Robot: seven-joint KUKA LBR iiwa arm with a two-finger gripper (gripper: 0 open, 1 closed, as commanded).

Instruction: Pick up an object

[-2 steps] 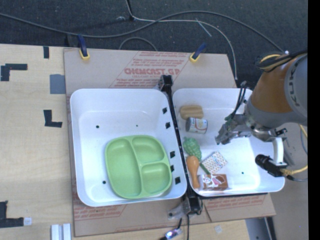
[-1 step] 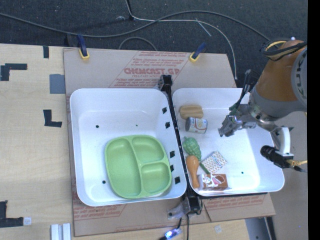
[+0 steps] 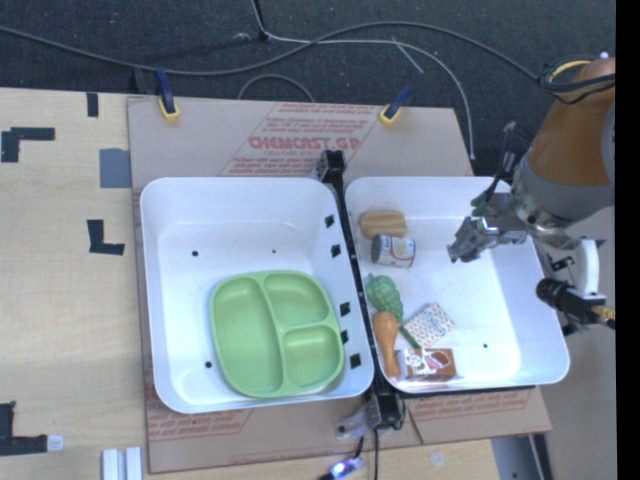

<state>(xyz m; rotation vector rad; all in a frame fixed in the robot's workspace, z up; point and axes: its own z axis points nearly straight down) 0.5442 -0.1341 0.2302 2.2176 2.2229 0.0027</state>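
Standing by the counter, pale wood-grain with a brown cardboard sheet laid under two shallow white bins of smooth moulded plastic.

Left bin: one light green plate, glossy, rounded-rectangle shape, divided into three compartments, lying flat toward the near right part of the bin.

Right bin: items gathered along its left side, near the divider.
- Tan bread-like piece, oblong, matte, farthest back.
- Small can, cylindrical, silvery with a printed label, on its side just in front of the tan piece.
- Green leafy toy vegetable, knobbly surface.
- Orange carrot, tapered and smooth, touching the green piece at its top.
- Patterned square packet, flat, speckled print, tilted.
- Red and white box, flat, at the near wall, beside the carrot.

Gripper: dark metal, hanging over the right bin's back portion, to the right of the can and apart from it. Nothing sits between its fingers; whether they are spread or closed I cannot tell from here.
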